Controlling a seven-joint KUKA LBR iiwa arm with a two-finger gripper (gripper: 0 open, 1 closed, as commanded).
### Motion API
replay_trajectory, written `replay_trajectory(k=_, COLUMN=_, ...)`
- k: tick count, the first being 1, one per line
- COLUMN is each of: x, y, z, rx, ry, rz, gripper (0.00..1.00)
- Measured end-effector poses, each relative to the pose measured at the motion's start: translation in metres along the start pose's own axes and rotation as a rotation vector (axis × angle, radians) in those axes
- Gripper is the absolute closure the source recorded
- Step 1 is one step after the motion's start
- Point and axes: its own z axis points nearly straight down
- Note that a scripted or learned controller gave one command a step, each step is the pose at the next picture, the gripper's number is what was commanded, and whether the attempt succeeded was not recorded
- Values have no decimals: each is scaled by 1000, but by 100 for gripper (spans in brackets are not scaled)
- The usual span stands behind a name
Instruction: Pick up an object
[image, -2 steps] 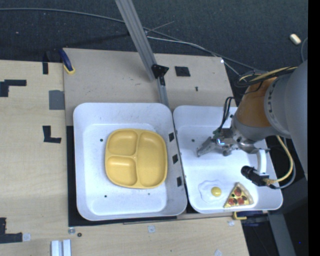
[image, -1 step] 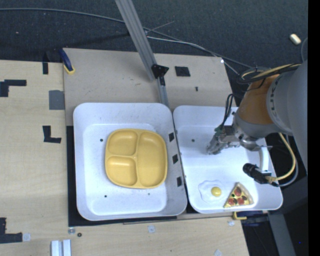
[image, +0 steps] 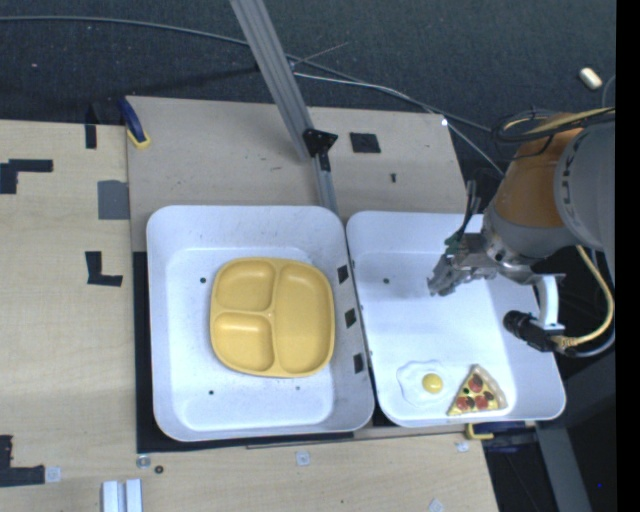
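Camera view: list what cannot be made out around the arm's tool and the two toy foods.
- The tool: too small and dark to make out its tips against the right white bin.
- Flat toy fried egg and toy pizza slice: too small to judge thickness or whether their edges touch.

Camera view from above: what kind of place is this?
Probably a robot test lab. A grey robot arm with an orange band reaches over two shallow white bins holding toy food: a plastic fried egg and a pizza slice.
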Motion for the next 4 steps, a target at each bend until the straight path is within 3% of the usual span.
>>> replay_trajectory(k=2, x=-8, y=7, z=-82, rx=-1, ry=0, rz=0, gripper=100)
replay_trajectory(k=4, x=103, y=17, z=-91, rx=3, ry=1, rz=-5, gripper=100)
